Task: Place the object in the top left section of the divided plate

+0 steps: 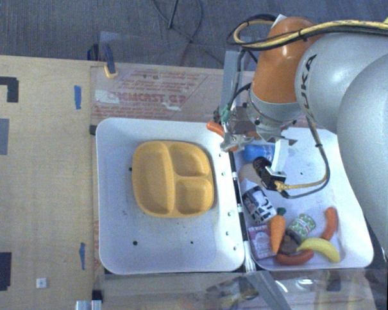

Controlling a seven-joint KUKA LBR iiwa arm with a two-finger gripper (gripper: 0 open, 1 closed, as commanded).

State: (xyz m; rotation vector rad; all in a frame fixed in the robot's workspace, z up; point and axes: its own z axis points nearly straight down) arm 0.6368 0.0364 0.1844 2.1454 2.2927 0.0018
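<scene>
A yellow divided plate [174,178] lies in the left bin [114,225], with one long section on its left and two smaller ones on its right; nothing lies in them. My gripper [231,140] hangs under the orange wrist band, over the wall between the two bins and just beyond the plate's upper right corner. A small orange object [214,127] pokes out at the gripper's left side, above the left bin's top right corner. The wrist hides whether it is held.
The right bin [353,254] holds a blue item [258,152], a black-and-white can [259,205], a carrot [277,230], a green packet [301,225], a banana [321,248], sausages and a pink packet. The arm's grey body covers the upper right.
</scene>
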